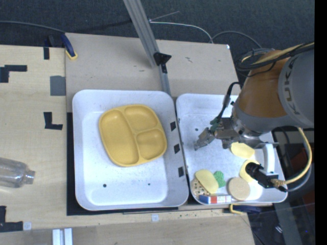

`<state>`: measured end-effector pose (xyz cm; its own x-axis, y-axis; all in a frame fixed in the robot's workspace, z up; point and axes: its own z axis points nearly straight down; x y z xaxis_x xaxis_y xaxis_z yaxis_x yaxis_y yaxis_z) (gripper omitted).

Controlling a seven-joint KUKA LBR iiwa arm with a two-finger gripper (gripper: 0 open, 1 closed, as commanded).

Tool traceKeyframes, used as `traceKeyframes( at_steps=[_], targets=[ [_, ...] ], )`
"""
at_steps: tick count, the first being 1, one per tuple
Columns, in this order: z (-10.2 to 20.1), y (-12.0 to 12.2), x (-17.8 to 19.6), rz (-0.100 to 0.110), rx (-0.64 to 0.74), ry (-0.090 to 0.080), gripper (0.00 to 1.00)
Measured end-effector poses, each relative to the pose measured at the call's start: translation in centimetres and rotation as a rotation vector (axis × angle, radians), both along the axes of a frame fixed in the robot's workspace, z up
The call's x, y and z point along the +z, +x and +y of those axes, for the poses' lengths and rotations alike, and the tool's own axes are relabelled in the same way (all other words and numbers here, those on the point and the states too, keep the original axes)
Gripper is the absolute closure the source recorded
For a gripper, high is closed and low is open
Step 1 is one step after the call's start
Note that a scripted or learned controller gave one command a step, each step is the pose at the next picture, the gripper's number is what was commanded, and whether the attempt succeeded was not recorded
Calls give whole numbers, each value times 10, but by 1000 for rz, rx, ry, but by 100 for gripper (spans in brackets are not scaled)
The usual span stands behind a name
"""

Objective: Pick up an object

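Note:
My gripper (212,141) hangs over the middle of the right bin (194,108), open, with bare bin floor showing between its fingers. Right beside it, at its lower right, lies a pale yellow piece (242,149). Along the bin's front sit a yellow oval piece (205,180), a small green thing (219,177), a tan round piece (238,188) and another yellow piece (250,169). A red, white and blue strip (217,199) lies at the front wall. The arm hides part of the bin's right side.
The left bin (82,137) holds a yellow divided plate (133,134). A grey metal post (140,22) slants down to the bins' back edge. A clear plastic bottle (13,171) lies on the bench at far left. Yellow cable (301,170) loops by the arm.

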<state>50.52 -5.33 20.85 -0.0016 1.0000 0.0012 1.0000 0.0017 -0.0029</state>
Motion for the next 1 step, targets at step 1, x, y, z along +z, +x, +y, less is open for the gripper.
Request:
traceKeyframes(
  at_steps=[1],
  targets=[
    [1,28,-22,0,-1,-2,0]
  ],
)
